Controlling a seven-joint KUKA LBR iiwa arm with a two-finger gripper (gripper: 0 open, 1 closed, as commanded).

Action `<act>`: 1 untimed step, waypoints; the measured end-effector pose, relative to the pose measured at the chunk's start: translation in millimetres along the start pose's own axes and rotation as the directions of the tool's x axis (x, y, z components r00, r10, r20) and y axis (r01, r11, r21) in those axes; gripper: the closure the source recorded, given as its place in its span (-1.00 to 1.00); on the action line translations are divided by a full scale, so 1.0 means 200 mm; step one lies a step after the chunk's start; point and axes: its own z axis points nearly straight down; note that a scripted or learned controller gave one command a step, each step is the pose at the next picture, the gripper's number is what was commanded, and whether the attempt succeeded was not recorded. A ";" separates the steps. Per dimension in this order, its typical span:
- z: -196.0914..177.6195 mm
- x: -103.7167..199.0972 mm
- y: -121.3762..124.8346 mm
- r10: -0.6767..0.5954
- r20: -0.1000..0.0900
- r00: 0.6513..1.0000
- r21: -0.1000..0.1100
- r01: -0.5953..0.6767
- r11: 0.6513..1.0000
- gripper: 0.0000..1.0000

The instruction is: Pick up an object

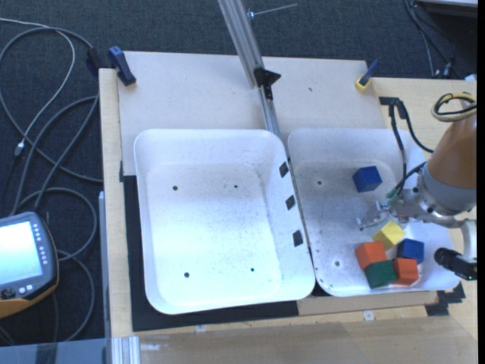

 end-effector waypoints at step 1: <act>-0.01 0.04 -0.19 -0.003 0.002 1.000 -0.013 0.003 1.000 -1.00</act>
